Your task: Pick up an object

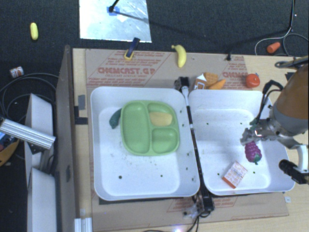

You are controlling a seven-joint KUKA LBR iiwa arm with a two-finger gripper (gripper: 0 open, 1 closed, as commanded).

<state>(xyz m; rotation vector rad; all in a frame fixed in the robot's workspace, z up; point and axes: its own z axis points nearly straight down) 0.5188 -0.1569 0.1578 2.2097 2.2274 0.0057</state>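
Note:
In the right bin [217,124], a purple grape bunch [253,152] lies near the right wall. My gripper [252,136] hangs directly above it, its tip touching or nearly touching the top of the bunch. An orange-and-white packet [235,174] lies at the bin's front. The left bin [140,178] holds a green divided plate [147,128] with a yellow item [161,118] in one compartment, and a dark green piece [115,118] beside the plate.
Behind the bins on the cardboard lie a yellow banana [180,55], a carrot-like orange piece [215,84], a small carton [199,84] and a red-orange fruit [252,80]. A blue-yellow tool [131,49] lies at the back left. The arm's body [292,105] covers the right bin's right edge.

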